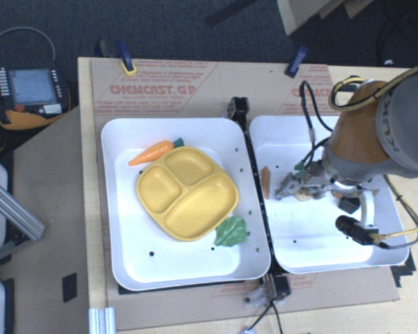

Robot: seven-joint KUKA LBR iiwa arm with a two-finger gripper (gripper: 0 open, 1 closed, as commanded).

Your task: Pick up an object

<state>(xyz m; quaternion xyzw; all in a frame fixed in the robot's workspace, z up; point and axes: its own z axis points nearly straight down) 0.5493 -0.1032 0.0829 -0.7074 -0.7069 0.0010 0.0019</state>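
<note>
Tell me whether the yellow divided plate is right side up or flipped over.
Right side up. The yellow divided plate lies in the left bin with its three compartments facing the camera, rims raised, nothing in them.

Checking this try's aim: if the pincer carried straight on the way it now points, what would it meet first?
The pincer points left across the right bin. First in line looks like the small brown piece by the left wall, though height above it is unclear.

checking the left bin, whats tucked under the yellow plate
The green leaf slips partly under the yellow plate's lower right rim. The carrot lies against its upper left edge. Anything else beneath the plate is covered.
</note>
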